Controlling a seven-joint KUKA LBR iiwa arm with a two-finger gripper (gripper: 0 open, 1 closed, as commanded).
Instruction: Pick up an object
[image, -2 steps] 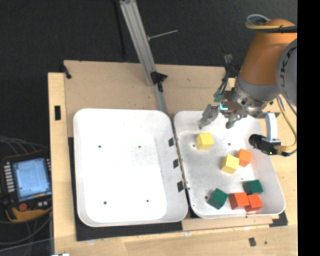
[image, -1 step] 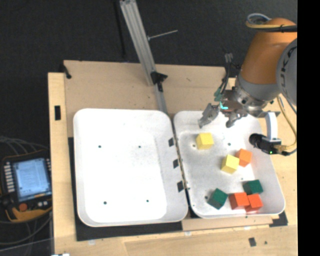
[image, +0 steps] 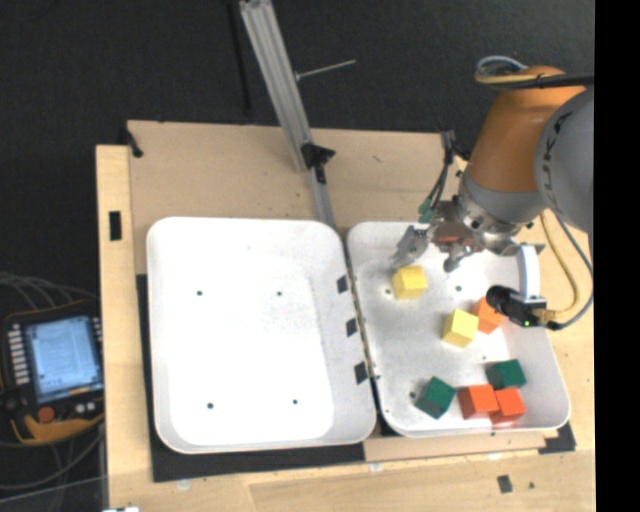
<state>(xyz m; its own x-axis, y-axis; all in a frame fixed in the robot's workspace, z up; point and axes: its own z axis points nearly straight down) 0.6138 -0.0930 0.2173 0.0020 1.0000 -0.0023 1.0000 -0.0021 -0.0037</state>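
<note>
You are looking at a yellow cube (image: 410, 282) lying in the upper left part of the right bin (image: 392, 400), not far from the bin's left wall. The gripper (image: 432, 250) is hanging just above it and slightly to its right, with its two fingers spread apart, one finger (image: 411, 243) reaching toward the cube's upper edge and the other pointing at bare bin floor to the right. Nothing is sitting between the fingers, and the cube is resting on the bin floor.

Further right and lower, you are seeing a second yellow block (image: 460, 327) lying tilted, with an orange block (image: 489, 315) touching its right side. Along the bin's lower edge a dark green block (image: 435, 397) is sitting to the left, an orange pair (image: 492, 402) is lying just beside it to the right, and another green block (image: 507, 374) is sitting just above that pair.

The arm (image: 515, 130) is coming in from the right, its orange band showing above the wrist, and a black cable is looping along its side over the bin's right rim.

The left bin (image: 165, 300) is sitting just beside the right one, their walls meeting at the middle of the bench (image: 200, 160). A metal pole (image: 285, 90) is slanting across the bench's top, and a handheld screen (image: 55, 355) is glowing at the far left, off the bench.
</note>
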